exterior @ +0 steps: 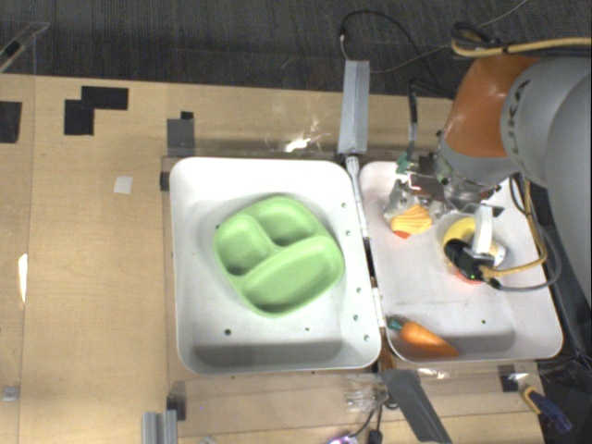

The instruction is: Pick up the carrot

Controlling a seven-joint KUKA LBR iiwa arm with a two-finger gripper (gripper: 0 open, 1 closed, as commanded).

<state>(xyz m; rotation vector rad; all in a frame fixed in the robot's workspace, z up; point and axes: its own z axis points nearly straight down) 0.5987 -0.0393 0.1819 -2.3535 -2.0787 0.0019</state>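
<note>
1. Orange with a green tip, the carrot (424, 339) lies in the near left corner of the right bin (518, 326), against its wall. It is well apart from the hand (408, 200), on the hand's nearer side.
2. The hand hangs over the far left part of that same bin; whether it is spread or pressed together cannot be told.
3. Just beside the hand, on its near side, sits a small yellow and orange piece (411, 220); whether the two touch cannot be made out.
4. The grey arm (546, 109) with its orange band reaches the hand from the right.
5. Left of the hand, the left bin (199, 340) holds a green divided plate (277, 252) near its middle.
6. Both bins rest on the pale wooden counter (83, 276).
</note>
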